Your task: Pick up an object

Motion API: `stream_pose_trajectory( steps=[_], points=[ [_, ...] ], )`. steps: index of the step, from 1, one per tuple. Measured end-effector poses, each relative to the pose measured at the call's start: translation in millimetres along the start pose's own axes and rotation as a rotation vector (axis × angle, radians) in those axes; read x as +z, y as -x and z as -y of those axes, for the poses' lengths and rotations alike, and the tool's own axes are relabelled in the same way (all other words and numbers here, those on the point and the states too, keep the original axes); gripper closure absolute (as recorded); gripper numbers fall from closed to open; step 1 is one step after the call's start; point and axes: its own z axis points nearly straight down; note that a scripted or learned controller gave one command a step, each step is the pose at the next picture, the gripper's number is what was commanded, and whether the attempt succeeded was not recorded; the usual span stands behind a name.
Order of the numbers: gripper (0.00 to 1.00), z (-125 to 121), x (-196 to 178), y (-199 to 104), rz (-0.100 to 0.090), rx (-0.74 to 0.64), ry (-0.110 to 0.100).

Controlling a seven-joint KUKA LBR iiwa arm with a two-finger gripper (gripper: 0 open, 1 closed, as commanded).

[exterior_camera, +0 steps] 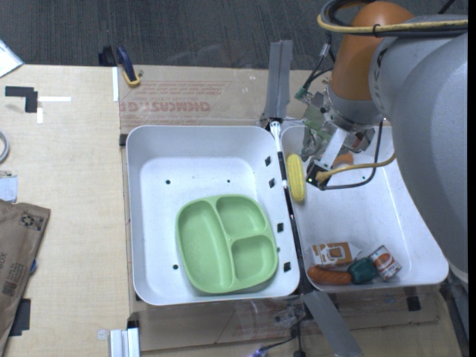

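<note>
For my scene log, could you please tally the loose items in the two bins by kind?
Green divided plate, left bin: 1
Corn cob, right bin: 1
Hot dog, right bin: 1
Small carton, right bin: 1
Dark green item, right bin: 1
Red and white can, right bin: 1
Total: 6

Green tray (pixel 223 242), yellow corn (pixel 296 177)

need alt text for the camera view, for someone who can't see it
A grey robot arm with an orange band reaches from the right, its gripper low over the right white bin, beside a yellow corn cob at the divider. The left white bin holds a green divided plate; small food items sit in the right bin's near corner.
</note>
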Motion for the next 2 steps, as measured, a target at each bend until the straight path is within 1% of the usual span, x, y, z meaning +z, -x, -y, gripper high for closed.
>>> stream_pose_trajectory(
  steps=[1, 2],
  points=[
    [1.0, 34.3, 14.6, 73.5, -0.001, -0.322, -0.002],
    [1.0, 13.1, 14.0, -18.9, -0.001, -0.318, 0.001]
  ],
)
